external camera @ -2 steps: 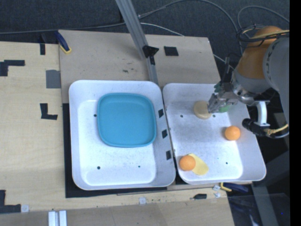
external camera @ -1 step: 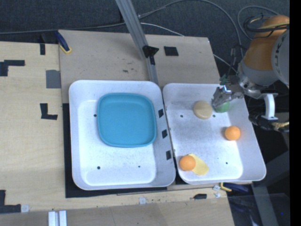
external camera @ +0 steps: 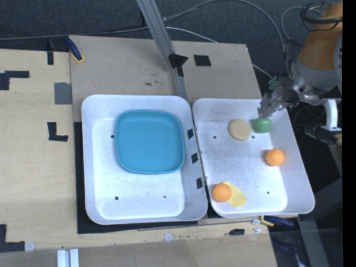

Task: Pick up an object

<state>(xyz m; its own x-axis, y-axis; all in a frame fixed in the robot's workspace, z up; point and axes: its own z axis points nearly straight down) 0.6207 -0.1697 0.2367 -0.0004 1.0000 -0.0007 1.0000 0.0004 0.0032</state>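
On a wooden bench (external camera: 33, 149), right of the plate (external camera: 149, 141), gripper (external camera: 266, 113) met green ball (external camera: 262, 125); grip state unclear; no legible writing.

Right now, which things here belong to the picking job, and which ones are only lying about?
For the job:
- gripper, down at the green ball
- green ball
- beige ball
- orange ball
- second orange ball
- yellow piece
- right bin

Lying about:
- blue plate
- left bin
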